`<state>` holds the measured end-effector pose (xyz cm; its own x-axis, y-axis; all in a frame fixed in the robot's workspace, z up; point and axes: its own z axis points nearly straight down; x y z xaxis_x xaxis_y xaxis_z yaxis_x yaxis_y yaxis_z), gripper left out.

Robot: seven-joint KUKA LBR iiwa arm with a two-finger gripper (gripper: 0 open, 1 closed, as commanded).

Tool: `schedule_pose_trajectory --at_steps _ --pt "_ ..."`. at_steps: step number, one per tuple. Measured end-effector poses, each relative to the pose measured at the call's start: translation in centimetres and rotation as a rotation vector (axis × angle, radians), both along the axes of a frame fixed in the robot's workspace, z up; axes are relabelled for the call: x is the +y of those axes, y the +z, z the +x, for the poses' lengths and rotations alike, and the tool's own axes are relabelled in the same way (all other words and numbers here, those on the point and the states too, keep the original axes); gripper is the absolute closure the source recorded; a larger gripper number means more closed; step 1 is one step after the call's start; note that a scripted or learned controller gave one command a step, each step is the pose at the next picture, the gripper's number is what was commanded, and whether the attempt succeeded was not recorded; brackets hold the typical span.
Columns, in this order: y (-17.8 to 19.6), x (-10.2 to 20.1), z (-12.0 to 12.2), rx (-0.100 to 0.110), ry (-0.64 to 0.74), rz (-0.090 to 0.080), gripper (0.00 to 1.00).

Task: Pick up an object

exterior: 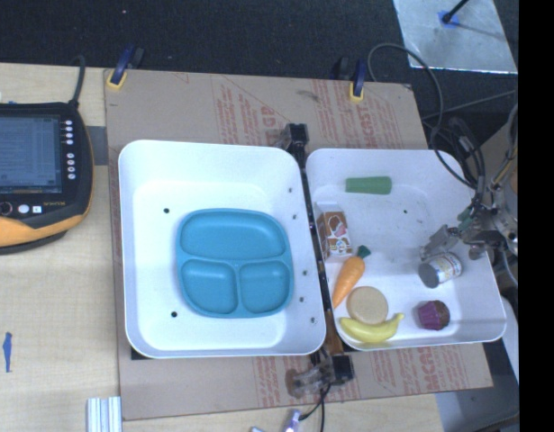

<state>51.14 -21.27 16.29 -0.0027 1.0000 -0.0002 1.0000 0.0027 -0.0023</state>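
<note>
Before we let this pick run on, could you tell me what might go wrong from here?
The end effector sits low at the right bin's right side, over a small silver can-like object; a round can may roll away. The purple item lies close by and could get bumped. The carrot, round cracker and banana crowd together, so a grasp there might catch two things.

blue tray [233, 261], orange carrot [347, 282] (green-topped), yellow banana [370, 329].
</note>
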Motion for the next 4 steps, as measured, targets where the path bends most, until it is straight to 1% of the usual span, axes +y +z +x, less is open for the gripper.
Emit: schedule_pose_trajectory --at_steps 1,2,3,4 --pt "-7.2 1.3 2.4 0.002 0.003 0.000 0.00" --pt "-7.0 10.8 8.4 -0.003 -0.001 -0.007 0.00" --pt "-6.9 11.2 13.5 -0.005 -0.002 -0.009 0.00" --pt "-4.7 6.2 14.5 0.000 0.000 0.000 0.00"
